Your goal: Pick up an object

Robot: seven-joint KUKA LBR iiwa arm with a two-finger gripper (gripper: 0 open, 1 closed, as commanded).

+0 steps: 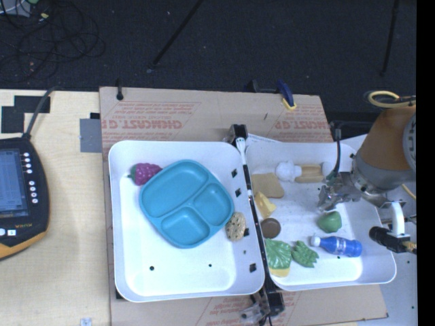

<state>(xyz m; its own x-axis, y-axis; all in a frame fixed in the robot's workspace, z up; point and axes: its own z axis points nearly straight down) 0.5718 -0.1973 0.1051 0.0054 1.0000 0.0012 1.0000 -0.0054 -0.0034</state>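
Note:
My gripper [332,197] hangs over the right side of the right bin [378,276], just above a small green round fruit [330,221] and apart from it. A blue bottle [338,246] lies on its side below that fruit. Further left in this bin are a white-and-tan toy [298,172], a tan slice [268,185], a yellow piece [262,203], a brown disc [270,228] and two green leafy pieces [279,255]. The grey arm with its orange band [389,141] reaches in from the right.
The left bin [117,250] holds a blue divided plate [187,203], purple grapes [144,173] at its upper left and a speckled cookie [236,226] by the divider. A black and orange pendant [19,195] lies on the bench at far left.

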